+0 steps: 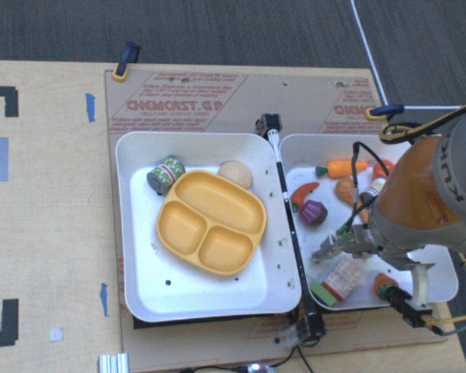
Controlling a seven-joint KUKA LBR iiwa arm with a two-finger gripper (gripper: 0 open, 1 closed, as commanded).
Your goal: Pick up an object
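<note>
gripper: my gripper (332, 249) hangs low in the right-hand shallow white bin (444, 284), metal fingers aimed toward the divider. honestly can't tell from this angle if they're spread or pinched, and I see nothing between them, so not claiming a hold.

target: my guess is the pale speckled rectangular block with a red end (343, 278). it lies just below and slightly right of my gripper, near but apparently apart. flat on the bin floor, so a top-down pinch looks doable.

other candidates: small purple round toy vegetable (313, 212) and red toy pepper (304, 192) sit just above my gripper. the orange toy carrot (346, 168) is further up by the far wall. a green flat piece (323, 292) peeks out just below the block.

arm: my orange-banded wrist (412, 200) covers the bin's middle, so whatever's under it I can't see.

left bin: yellow three-compartment plastic tray (211, 222), green wrapped can (165, 174) and beige round ball (236, 174) are well off to my gripper's left, past the divider. probably the drop side, not my concern yet.

risk: the block sits close to the green piece and near wall, so I might nudge instead of grab.

progress: pick not yet made, as far as I can judge.
</note>
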